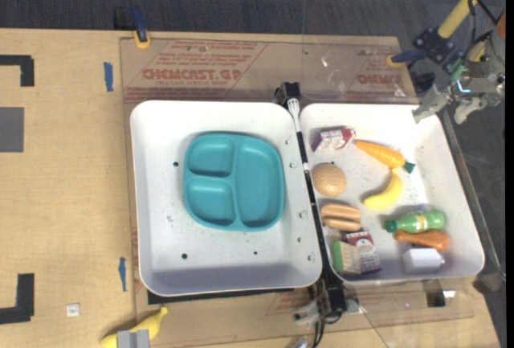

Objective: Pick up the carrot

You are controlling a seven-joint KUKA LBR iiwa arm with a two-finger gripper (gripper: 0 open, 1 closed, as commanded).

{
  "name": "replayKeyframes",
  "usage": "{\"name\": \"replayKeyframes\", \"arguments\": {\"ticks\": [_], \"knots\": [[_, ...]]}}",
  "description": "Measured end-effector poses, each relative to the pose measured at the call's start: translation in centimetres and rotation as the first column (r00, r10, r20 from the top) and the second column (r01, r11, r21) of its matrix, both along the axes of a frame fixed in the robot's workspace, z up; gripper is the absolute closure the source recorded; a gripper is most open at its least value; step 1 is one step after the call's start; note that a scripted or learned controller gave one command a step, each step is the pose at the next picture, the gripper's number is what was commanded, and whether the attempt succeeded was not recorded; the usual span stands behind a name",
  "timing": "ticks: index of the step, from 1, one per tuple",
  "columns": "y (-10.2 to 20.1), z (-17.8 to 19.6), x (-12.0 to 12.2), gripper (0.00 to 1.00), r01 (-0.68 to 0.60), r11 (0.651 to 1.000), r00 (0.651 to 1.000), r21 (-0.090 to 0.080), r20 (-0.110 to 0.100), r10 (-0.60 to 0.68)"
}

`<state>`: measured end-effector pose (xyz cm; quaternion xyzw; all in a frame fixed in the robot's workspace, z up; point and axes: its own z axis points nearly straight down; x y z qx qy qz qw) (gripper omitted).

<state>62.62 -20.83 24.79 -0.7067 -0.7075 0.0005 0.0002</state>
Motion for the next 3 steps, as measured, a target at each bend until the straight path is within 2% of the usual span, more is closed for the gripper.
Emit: {"name": "replayKeyframes", "arguments": {"ticks": [1, 2, 3], "knots": [[0.2, -13.7, -1.7, 0.0, 0.118, 0.993, 0.993, 0.003, -0.014, -0.118], [4.0, -16.0, -0.5, 0.0, 0.085, 0.996, 0.996, 0.0, 0.002, -0.085], [3.8, -14.7, -0.4, 1.0, 0.083, 0.997, 0.996, -0.005, 0.008, -0.083]]}}
